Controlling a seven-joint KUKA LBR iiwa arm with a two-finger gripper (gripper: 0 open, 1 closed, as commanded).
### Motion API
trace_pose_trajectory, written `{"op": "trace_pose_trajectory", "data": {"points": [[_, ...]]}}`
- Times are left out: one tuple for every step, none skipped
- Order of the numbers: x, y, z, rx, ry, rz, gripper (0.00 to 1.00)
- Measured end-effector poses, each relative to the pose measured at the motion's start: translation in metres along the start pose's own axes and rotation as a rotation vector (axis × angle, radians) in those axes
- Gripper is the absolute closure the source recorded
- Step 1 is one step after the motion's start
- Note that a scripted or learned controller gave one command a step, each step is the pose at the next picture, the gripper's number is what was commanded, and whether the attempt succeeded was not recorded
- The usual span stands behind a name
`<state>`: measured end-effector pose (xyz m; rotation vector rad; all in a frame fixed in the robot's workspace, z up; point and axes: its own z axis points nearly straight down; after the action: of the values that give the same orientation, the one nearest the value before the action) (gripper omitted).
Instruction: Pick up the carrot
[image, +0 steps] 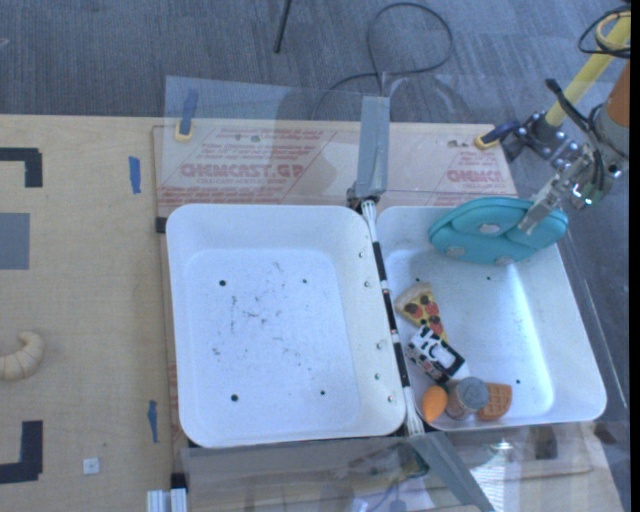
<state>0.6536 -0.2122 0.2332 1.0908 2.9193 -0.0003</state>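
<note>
A small round orange piece (434, 403), probably the carrot, lies at the near left corner of the right bin (570, 330), against a grey can (468, 396). My gripper (550, 203) is at the far right corner of that bin, well away from the orange piece. It sits at the upper right edge of a teal oval lid-like object (490, 231), and I cannot see whether it touches it.
Beside the can lie an orange-brown piece (497, 401), a black-and-white toy (434, 352) and a pizza-slice toy (418, 304). The left bin (270, 320) holds only specks. A croissant-like toy (20, 356) rests on the bench at the far left.
</note>
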Motion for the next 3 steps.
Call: {"op": "trace_pose_trajectory", "data": {"points": [[0.003,0.018,-0.001,-0.007,-0.016,0.162,1.00],[0.017,0.036,-0.003,0.000,-0.012,0.100,1.00],[0.018,0.042,-0.003,-0.003,-0.015,0.106,1.00]]}}
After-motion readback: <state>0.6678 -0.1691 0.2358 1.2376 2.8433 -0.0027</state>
